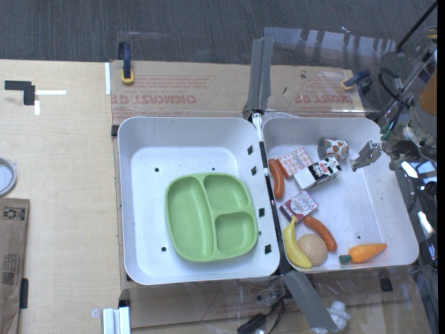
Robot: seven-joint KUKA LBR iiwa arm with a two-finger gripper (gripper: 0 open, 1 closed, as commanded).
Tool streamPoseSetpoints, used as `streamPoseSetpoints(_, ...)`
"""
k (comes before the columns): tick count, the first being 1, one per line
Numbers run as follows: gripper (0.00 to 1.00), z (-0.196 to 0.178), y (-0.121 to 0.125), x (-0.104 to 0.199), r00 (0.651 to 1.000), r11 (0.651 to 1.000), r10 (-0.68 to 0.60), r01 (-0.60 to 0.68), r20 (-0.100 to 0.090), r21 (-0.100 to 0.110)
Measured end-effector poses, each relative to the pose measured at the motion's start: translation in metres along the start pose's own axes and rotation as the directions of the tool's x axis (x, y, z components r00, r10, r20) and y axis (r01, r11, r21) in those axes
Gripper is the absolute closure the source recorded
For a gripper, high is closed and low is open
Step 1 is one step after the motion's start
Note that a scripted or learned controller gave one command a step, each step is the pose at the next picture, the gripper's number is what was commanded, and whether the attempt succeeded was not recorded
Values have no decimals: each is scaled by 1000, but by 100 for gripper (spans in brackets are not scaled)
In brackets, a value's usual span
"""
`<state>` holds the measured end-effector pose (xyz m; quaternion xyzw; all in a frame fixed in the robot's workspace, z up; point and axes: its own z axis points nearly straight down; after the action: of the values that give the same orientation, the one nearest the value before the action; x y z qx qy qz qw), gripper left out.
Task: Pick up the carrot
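Camera view: carrot (366, 252) well below claw (381, 153).

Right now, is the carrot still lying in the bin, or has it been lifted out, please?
Lying in the bin. The carrot rests flat on the floor of the right bin, near its front edge; the gripper is apart from it.

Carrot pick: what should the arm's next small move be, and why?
Probably travel toward the bin's near edge and lower over the carrot. The hand hangs near the right bin's far right side, well apart from the carrot, which lies alone by the near wall.
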<state>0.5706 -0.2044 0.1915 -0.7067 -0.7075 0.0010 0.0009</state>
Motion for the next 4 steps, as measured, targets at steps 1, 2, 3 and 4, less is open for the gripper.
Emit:
streamPoseSetpoints(1,0,38,-58,41,1000,1000,24,-24,0,1)
streamPoseSetpoints(2,0,12,-92,15,974,974,-227,227,1,-4)
streamPoseSetpoints(3,0,50,-93,25,750,750,-662,662,1,-2)
streamPoseSetpoints(4,0,95,-89,106,718,718,-696,696,11,-9)
